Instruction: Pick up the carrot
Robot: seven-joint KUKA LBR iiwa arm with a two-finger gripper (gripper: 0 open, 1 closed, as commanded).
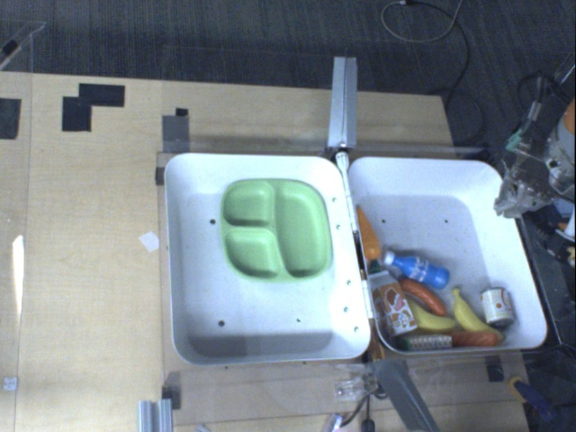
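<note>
Two bins [180,268]: carrot [367,233], orange and slender, lies against the right bin's left wall, open floor beside it. Gripper [520,196] at the right rim; grip unclear.

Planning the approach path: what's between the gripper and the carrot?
In the camera view, only bare white floor of the right bin lies between the gripper at the bin's right rim and the carrot along the left wall.

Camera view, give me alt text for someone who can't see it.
An orange carrot lies along the left wall of the right bin, beside a blue bottle, bananas and a can. The gripper hangs over that bin's right rim; the left bin holds a green divided plate.
</note>
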